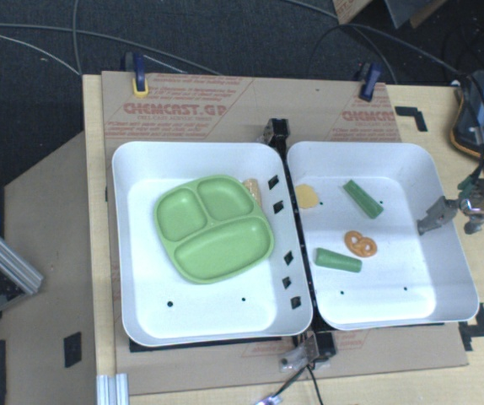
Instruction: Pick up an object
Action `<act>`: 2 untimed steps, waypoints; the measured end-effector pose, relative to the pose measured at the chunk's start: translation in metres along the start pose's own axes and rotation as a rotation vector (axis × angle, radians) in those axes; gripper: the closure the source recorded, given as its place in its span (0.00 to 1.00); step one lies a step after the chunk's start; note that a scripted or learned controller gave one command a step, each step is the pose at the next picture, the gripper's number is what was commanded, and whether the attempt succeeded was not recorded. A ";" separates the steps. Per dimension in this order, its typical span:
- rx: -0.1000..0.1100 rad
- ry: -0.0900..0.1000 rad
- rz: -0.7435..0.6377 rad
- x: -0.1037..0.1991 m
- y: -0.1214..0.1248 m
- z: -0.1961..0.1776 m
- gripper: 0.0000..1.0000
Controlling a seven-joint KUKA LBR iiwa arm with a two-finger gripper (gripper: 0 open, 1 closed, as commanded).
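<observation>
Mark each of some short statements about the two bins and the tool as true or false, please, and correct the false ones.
1. The green divided plate lies in the left bin. True.
2. The pretzel lies on the green divided plate. False: it lies on the floor of the right bin, between two green pieces.
3. The tool is near the right edge of the right bin. True.
4. The tool holds the upper green piece. False: that piece lies apart from the tool on the bin floor.
5. The yellow piece is in the right bin, near the divider. True.
</observation>
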State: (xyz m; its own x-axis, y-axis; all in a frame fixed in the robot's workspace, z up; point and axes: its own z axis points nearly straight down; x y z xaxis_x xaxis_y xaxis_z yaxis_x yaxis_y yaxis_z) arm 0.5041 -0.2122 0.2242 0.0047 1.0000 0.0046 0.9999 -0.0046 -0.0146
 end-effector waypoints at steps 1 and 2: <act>-0.014 -0.004 -0.005 0.001 0.003 -0.008 0.00; -0.012 -0.002 -0.005 0.002 0.002 0.034 0.00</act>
State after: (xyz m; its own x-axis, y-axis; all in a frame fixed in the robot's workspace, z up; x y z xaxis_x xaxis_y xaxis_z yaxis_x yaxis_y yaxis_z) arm 0.5053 -0.2099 0.1907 0.0000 1.0000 0.0021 1.0000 0.0000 -0.0029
